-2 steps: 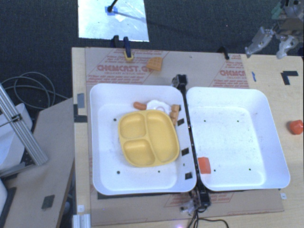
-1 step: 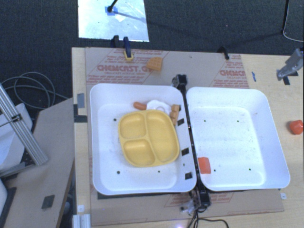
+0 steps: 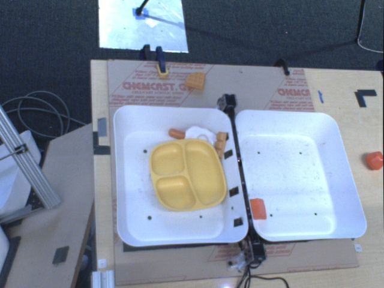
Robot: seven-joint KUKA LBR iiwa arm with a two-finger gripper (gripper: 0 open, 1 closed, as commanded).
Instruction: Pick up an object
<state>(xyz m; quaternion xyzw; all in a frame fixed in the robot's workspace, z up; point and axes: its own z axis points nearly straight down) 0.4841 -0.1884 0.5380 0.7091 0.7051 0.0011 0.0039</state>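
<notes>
A yellow divided plate [image 3: 186,174] lies in the middle of the left bin [image 3: 135,221]. Just behind it sit a small orange sausage-shaped piece [image 3: 177,134], a white cup-like object [image 3: 200,135] and a tan block [image 3: 221,143] near the bin's right wall. A small orange-red block [image 3: 258,208] rests at the front left corner of the right bin [image 3: 336,161].
A tan waffle-like piece [image 3: 195,81] lies on the board behind the bins. An orange object [image 3: 374,160] sits on the bench right of the right bin. A yellow clamp [image 3: 162,69] holds the board's far edge. Black clips join the bins along the middle.
</notes>
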